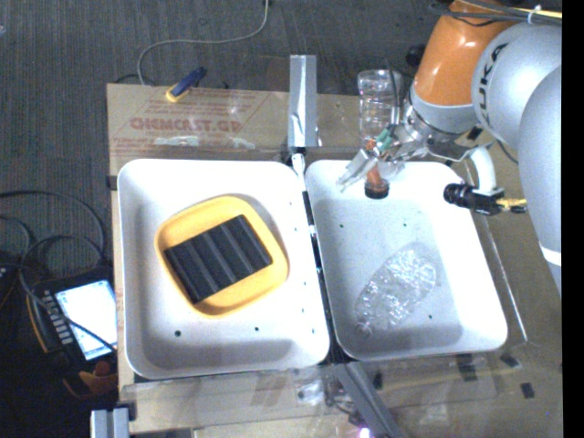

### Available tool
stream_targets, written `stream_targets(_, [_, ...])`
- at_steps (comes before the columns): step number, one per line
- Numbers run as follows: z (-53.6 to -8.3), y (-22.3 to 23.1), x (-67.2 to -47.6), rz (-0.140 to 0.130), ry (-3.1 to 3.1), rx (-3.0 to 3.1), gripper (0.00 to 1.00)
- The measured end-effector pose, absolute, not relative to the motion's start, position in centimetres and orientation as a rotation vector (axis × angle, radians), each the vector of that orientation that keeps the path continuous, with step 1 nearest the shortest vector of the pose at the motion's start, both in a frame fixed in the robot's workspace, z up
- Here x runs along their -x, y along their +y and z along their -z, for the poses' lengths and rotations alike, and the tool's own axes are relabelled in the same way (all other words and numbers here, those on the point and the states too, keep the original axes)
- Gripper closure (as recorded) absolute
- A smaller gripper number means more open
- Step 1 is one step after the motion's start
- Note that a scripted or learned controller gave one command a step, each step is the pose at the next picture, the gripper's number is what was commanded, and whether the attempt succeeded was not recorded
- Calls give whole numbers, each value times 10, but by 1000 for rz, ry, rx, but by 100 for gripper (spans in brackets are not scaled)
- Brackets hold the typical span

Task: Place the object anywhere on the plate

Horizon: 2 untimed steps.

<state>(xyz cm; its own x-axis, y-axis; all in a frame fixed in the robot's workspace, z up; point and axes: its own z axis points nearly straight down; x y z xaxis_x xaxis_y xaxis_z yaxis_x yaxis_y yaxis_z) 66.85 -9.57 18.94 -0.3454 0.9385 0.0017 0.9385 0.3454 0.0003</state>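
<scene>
Two shallow white bins noted: crumpled clear plastic bottle [397, 290] lying in the right, yellow rounded plate [172, 234] in the left, already bearing a black ridged slab [219, 256]. Found the gripper [372, 173] over the right bin's far edge, well apart from the bottle; could not tell the jaws' state. Judged the pick not yet made; needed next: reaching the bottle and gripping it.

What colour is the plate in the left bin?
Yellow-orange rim around a black ribbed centre; the plate shows clearly in the camera view.
</scene>
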Motion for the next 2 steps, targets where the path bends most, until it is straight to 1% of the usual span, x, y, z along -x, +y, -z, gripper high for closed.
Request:
stream_targets(1, [-188,-147,-668,-6,-2166,2275,100])
stream_targets(2, [-196,-147,-667,-14,-2168,2274,100])
